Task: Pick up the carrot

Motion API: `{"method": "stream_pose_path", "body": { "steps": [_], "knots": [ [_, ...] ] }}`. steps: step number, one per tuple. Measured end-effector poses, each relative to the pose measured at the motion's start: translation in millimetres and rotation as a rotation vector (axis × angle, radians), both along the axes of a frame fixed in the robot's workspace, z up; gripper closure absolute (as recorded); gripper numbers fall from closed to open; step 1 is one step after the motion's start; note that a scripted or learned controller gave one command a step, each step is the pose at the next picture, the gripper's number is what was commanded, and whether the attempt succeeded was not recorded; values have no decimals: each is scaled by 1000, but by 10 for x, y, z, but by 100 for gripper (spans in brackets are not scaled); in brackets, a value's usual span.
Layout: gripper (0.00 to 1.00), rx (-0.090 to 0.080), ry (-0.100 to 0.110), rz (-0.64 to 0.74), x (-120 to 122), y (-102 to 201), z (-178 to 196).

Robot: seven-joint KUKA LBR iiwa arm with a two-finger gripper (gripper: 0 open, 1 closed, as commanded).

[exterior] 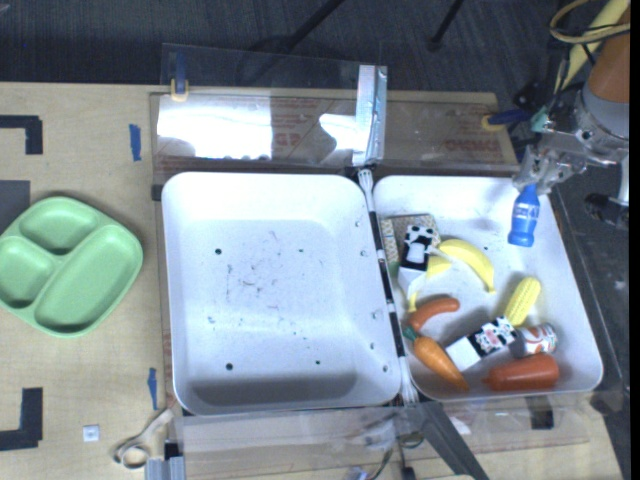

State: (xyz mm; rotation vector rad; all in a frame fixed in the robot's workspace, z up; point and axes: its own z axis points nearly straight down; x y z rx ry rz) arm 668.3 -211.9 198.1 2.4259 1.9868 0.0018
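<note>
Two bins: carrot (438, 358) lies at right bin's (575, 298) front-left.
Claw (543, 168): far corner, well apart from carrot.
Claw state: cannot tell.

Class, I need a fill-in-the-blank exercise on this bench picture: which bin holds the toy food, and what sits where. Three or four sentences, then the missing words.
1. The orange toy carrot lies in the ____ white plastic bin.
2. The blue plastic bottle stands near that bin's ____ corner.
3. The green three-compartment plate rests on the bench, ____ of the left white bin.
4. The curved yellow toy banana lies ____ the bottle and the carrot.

Missing words: right; upper right; left; between
</note>
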Motion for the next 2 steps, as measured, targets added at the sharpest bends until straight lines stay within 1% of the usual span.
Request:
{"method": "stream_pose_path", "body": {
  "steps": [2],
  "knots": [
    [100, -5, -6, 3, 22, 8, 220]
  ]
}}
